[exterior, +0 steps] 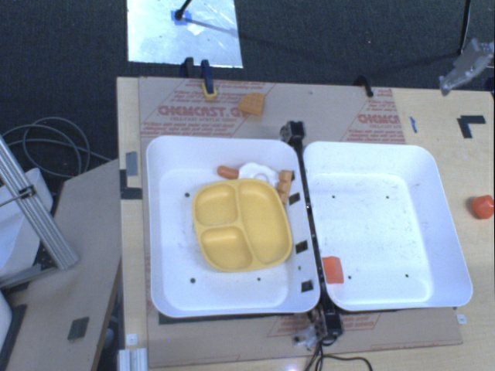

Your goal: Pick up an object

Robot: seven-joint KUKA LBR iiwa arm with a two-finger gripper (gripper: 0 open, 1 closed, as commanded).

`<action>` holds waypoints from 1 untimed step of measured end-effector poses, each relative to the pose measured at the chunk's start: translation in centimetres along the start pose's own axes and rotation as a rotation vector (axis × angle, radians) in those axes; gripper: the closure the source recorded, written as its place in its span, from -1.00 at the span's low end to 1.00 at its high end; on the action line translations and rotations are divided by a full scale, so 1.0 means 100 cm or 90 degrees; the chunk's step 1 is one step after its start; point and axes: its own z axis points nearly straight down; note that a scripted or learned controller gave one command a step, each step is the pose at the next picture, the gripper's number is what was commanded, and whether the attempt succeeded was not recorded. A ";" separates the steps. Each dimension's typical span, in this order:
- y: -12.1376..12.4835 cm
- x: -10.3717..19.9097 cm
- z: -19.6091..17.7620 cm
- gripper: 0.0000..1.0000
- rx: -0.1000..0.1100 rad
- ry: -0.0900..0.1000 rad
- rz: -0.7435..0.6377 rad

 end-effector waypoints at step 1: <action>-0.056 -0.106 0.012 -1.00 0.004 -0.001 0.013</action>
